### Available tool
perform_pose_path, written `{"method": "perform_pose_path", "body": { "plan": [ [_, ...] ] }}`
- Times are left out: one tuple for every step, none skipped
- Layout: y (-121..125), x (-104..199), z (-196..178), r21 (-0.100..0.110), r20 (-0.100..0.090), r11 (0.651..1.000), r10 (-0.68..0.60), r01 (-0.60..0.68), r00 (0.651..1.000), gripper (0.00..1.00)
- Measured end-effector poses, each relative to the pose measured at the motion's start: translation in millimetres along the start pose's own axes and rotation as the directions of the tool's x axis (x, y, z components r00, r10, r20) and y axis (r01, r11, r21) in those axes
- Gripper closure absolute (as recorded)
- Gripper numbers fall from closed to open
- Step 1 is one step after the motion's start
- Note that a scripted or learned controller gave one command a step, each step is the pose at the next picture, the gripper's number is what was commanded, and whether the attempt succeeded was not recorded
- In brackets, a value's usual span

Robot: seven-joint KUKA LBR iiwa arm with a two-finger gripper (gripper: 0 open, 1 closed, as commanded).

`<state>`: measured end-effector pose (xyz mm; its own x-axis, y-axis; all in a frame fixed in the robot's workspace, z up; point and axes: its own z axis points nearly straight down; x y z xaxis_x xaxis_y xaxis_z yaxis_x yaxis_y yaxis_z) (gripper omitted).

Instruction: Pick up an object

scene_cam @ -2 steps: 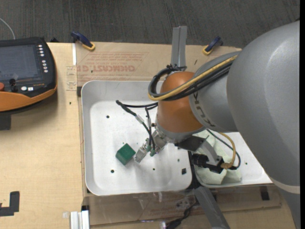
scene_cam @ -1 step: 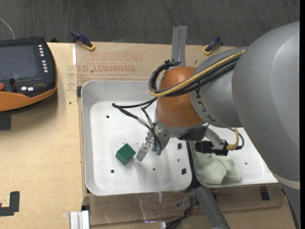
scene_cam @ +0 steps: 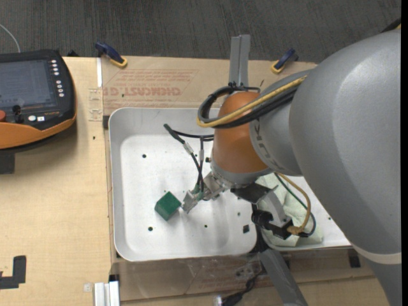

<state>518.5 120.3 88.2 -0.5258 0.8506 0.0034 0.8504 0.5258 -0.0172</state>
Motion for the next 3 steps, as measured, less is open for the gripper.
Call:
{"method": "perform_pose_path", "body": {
  "plan": [
    [-16.2,32.3,-2.3,-0.012,0.007,0.963,-0.268,0.268,0.963,0.00],
    [-17.0,30.1,-11.0,-0.012,0.007,0.965,-0.261,0.261,0.965,1.00],
    [124.1,-56.3,-36.3,-0.017,0.010,0.982,-0.187,0.187,0.982,1.00]
  ]
}}
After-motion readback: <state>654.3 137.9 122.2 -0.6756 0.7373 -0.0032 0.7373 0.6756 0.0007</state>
